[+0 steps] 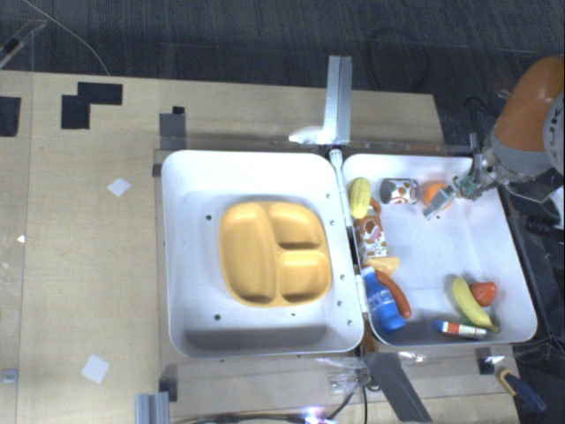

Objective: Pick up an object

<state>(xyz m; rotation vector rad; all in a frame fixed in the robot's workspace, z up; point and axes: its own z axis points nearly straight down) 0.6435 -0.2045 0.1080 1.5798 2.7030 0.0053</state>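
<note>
Toys (glossy plastic) (415,263) fill white bin (521,307); end effector (439,200) grip state unclear.

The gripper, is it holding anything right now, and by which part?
It cannot be told. The gripper is low in the right bin, right against a small orange object, but the camera view is too coarse to show a hold.

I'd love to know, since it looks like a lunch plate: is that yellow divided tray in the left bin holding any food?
Empty. The yellow tray lies flat in the left bin, and all three compartments show bare yellow plastic.
</note>
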